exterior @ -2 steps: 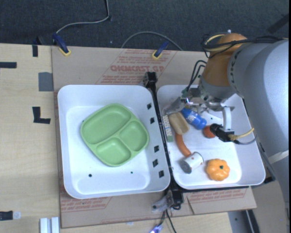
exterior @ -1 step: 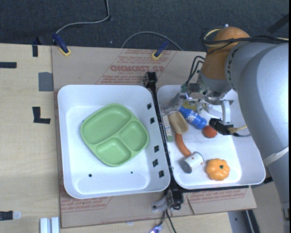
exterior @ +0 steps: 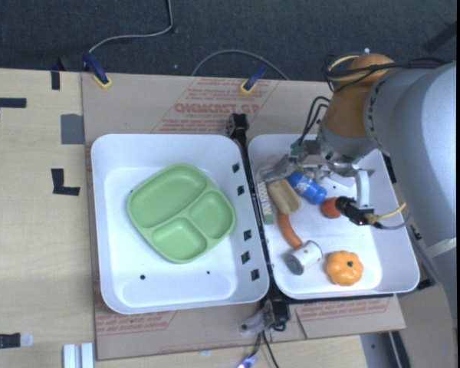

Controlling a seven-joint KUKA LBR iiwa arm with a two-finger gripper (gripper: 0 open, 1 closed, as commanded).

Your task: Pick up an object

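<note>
Two white bins sit side by side. The left bin (exterior: 107, 205) holds one green divided plate (exterior: 181, 213). The right bin (exterior: 395, 271) holds one blue bottle (exterior: 307, 188), one carrot (exterior: 290, 230), one small pumpkin (exterior: 343, 267), one white-and-grey cylinder (exterior: 302, 256) and one tan block (exterior: 284, 195). The gripper (exterior: 314, 163) hangs over that bin's far-left corner.

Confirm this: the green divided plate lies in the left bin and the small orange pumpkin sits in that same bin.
Not quite. The camera view shows the green plate in the left bin, but the pumpkin sits in the right bin, near its front edge.
</note>
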